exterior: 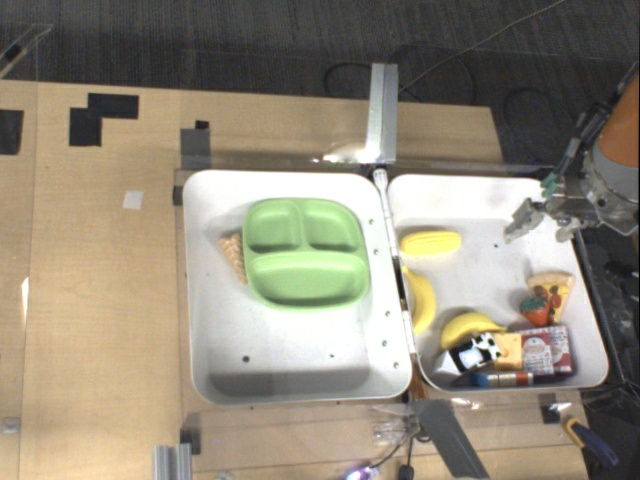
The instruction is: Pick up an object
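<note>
The right bin (480,200) holds a yellow oblong toy (430,242), a banana (421,302) by the divider, and a second yellow fruit (468,325). Along its near edge lie a black-and-white toy (478,350), a red and orange box (537,351) and a pizza-slice toy (547,297). My gripper (545,223) hangs over the bin's far right corner, above and apart from the pizza slice. Its fingers are open with nothing between them.
The left bin (215,348) carries a green divided plate (303,251) with a tan snack bar (233,256) poking out at its left side. A metal post (383,113) rises behind the divider between the bins. Cables trail on the dark floor at the back.
</note>
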Motion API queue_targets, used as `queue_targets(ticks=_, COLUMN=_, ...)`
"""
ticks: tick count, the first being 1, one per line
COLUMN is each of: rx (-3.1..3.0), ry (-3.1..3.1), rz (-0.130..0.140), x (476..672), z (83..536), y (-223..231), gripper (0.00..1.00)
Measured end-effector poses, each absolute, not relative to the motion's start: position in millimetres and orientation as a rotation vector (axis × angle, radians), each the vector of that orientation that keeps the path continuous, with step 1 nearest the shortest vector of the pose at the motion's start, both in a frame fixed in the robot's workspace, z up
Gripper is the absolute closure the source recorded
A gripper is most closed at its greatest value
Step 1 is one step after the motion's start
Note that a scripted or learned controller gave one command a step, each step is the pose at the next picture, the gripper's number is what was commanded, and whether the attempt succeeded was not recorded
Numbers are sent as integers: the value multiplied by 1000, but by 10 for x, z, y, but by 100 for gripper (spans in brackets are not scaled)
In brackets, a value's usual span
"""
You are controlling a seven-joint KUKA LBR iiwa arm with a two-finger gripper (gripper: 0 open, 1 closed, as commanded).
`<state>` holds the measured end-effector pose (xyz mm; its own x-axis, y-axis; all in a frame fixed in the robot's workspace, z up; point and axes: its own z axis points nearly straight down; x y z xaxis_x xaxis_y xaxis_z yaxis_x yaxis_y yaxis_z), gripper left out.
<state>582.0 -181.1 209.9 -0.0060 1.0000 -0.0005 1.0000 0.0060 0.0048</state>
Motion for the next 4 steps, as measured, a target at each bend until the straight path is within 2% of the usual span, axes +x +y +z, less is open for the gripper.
queue_targets(ticks=1, rx=2321, ry=2114, rz=5, x=5831, z=1749, y=-1265, gripper=0)
queue_targets(ticks=2, rx=2191, ry=2213, rz=35, x=6351, z=1073, y=-1238, gripper=0)
queue_targets(ticks=3, rx=1978, ry=2388, rz=28, x=6400, z=1049, y=-1080, gripper=0)
queue_targets(ticks=4, rx=1975, ry=2389, rz=45, x=6431, z=1185, y=-1041, gripper=100)
